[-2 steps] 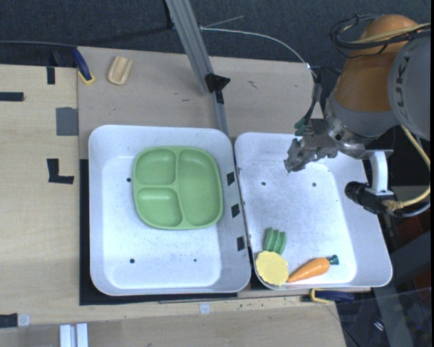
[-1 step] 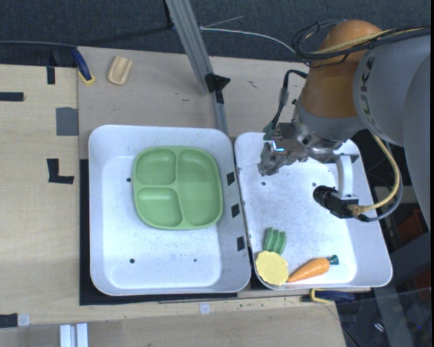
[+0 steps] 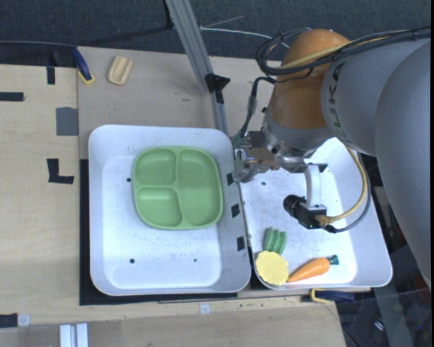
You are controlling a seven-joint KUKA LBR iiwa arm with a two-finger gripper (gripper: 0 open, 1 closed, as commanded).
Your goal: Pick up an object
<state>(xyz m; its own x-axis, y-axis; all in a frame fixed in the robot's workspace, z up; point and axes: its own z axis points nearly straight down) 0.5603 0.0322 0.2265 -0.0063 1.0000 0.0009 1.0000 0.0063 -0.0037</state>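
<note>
You are looking down on the counter (image 3: 29, 194), which is carrying two shallow white bins side by side. The arm (image 3: 390, 107) is reaching in from your right, its grey bulk and orange band (image 3: 307, 56) covering the upper part of the right bin (image 3: 372, 266). The left bin (image 3: 105, 266) is holding a green divided plate (image 3: 178, 187), lying flat toward the bin's upper middle. The gripper (image 3: 254, 161) is hanging low at the upper left corner of the right bin, close to the wall shared by the two bins; whether it is spread or pressed together you cannot tell, and nothing is showing in its grasp. Along the right bin's lower edge you are seeing an orange carrot (image 3: 309, 268), a yellow round piece (image 3: 273, 267) just beside the carrot's thick end, and a small green ribbed item (image 3: 275, 240) touching the yellow piece from above. All three are lying well apart from the gripper.
</note>
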